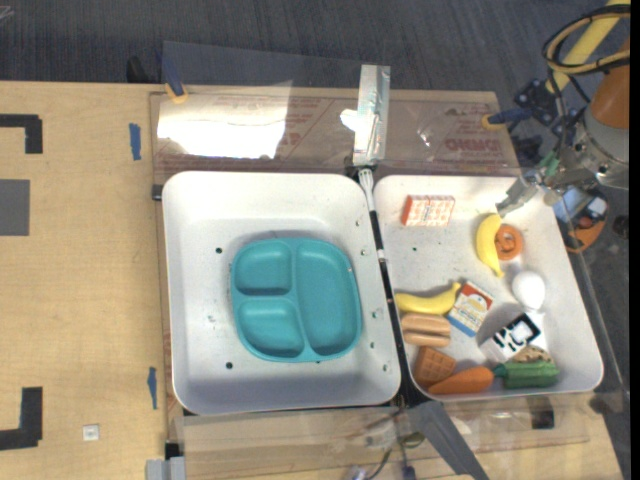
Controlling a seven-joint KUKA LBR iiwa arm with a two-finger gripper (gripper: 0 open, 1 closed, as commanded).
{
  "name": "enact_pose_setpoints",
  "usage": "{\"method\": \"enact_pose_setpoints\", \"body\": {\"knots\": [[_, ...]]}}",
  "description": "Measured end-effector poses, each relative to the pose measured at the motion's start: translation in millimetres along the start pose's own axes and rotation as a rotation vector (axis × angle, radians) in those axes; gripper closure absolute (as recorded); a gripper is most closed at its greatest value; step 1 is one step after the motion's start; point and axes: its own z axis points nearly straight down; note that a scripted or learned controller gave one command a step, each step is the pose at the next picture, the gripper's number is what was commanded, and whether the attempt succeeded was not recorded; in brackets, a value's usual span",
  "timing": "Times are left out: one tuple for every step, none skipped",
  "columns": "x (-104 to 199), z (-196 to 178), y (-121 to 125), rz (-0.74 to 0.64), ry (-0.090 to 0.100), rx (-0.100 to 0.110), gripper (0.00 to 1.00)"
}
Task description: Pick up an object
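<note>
The right bin [573, 268] holds several toy foods. An orange and white box [428, 211] lies at its back. A yellow banana [487, 243] with an orange piece [509, 243] beside it sits toward the right, above a white egg [528, 290]. A second banana [428, 301], a small carton [470, 308], a sausage [425, 330], a waffle [433, 363], a carrot [462, 380], a green piece [528, 373] and a black and white item [515, 333] fill the front. My gripper [522, 196] hangs over the bin's back right corner, just above the first banana, with nothing seen in it.
The left bin [190, 228] carries a teal divided plate [297, 298]. A clear plastic sheet [300, 128] lies behind both bins. Yellow and black cables [585, 43] hang around the arm at the upper right. The wooden bench [70, 268] stretches to the left.
</note>
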Motion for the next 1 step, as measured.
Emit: {"method": "enact_pose_setpoints", "body": {"knots": [[24.2,79.2,-8.0,-0.045,0.002,0.001,0.00]]}}
